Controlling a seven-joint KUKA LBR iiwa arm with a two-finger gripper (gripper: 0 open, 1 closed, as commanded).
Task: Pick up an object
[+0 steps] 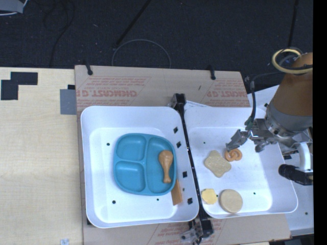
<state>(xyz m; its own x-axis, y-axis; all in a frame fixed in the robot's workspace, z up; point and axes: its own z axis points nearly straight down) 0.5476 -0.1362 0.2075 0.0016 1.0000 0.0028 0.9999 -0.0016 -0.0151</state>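
The grey arm with its orange band is reaching in from the right, much of its body cut off by the picture's edge. Its two-finger hand [236, 146] is hovering low over the right shallow white bin [265, 200], and its dark fingers are sitting around or just above a small orange-brown pretzel-shaped toy [233, 154]. I cannot tell whether the fingers are spread or pinching it, since they are small and blurring into the mechanism.

Just beside the pretzel, a tan slice of toy bread [217, 164] is lying flat. Nearer the front wall, a small yellow round piece [208, 196] and a pale beige disc [231, 200] are resting next to each other.

In the left shallow white bin [97, 137], a blue divided plastic plate [134, 163] is carrying a tan toy drumstick [166, 165]. A thin brown stick-like piece [176, 194] is showing at the plate's right edge, partly tucked under it and hard to identify.
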